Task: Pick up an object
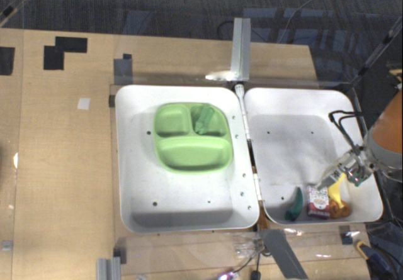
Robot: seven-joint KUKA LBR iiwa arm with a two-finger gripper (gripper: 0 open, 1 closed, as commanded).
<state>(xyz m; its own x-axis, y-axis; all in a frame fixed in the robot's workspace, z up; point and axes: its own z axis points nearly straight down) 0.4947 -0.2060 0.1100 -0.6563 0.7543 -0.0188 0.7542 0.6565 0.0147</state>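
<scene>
Across the tan worktop [56, 165] sit two shallow white bins, touching side by side. Left bin [135, 206] first: it carries a green divided tray [189, 150], and a crumpled green item [203, 119] lies in the tray's far right compartment. Right bin [283, 140] next, mostly bare white floor, with all its things bunched in the near right corner. My arm [389, 134] comes in from the right, orange band showing at the edge, and my pincer [343, 173] hangs low over that corner, just above the cluster. I cannot tell whether the pincer is spread or closed, and I see nothing gripped in it. Under it lies a yellow banana-like piece [335, 192], touching an orange-brown bit [342, 210]. Just left of those, a small printed packet [318, 202]. Left again, a dark green pepper-shaped object [295, 205], leaning against the packet.
</scene>
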